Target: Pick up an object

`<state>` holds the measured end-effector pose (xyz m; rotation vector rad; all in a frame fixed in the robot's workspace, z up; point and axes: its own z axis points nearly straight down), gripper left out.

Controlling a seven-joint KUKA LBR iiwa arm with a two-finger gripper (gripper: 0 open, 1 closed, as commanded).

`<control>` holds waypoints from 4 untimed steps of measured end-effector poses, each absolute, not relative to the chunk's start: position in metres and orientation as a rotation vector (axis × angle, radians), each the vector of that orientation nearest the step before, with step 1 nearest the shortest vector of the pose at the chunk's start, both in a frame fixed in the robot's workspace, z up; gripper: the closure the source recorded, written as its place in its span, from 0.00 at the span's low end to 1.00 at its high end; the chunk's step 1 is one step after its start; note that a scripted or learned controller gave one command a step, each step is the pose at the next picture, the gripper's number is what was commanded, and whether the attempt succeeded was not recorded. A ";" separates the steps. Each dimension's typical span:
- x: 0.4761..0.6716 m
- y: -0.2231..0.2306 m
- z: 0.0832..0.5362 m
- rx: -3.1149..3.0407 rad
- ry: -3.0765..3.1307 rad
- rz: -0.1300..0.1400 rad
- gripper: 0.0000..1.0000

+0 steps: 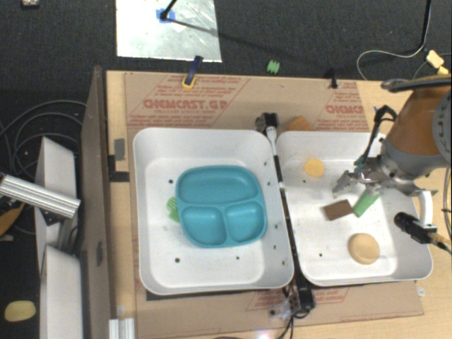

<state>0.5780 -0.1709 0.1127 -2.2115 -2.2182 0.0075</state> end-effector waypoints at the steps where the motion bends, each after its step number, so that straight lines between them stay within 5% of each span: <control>1: 0.563 -0.143 0.083 -2.214 -2.225 0.000 0.00; 2: 0.565 -0.144 0.095 -2.219 -2.228 -0.004 1.00; 3: 0.565 -0.144 0.095 -2.220 -2.227 -0.004 0.00; 4: 0.532 -0.141 0.084 -2.220 -2.219 0.002 0.00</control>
